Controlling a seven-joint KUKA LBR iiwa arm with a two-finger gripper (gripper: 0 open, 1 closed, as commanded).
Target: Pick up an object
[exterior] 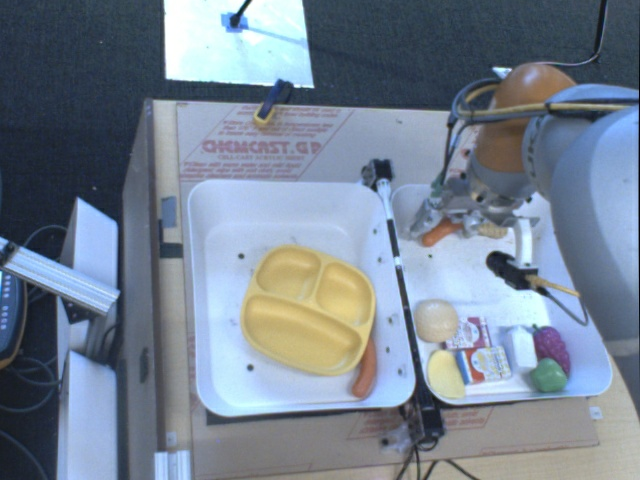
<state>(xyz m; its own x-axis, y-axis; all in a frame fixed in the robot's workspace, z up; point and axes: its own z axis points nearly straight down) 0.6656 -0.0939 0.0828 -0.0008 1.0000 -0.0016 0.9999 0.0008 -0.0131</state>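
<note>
Nearest, toy foods crowd the right bin's [590,368] front: grapes [552,346], pepper [548,375], carton [487,362]. Farther back lies the carrot [437,234], small, light, hard, slick plastic, likely to squirt from a pinch; best taken across its thick middle. The gripper [447,216] sits over it, whether clenched or released I cannot tell.

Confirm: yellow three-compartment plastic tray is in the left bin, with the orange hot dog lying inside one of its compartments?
Not quite. The yellow three-compartment plastic tray is in the left bin, but the orange hot dog lies on the bin floor against the tray's near right edge, not in a compartment. The camera view shows it.
</note>
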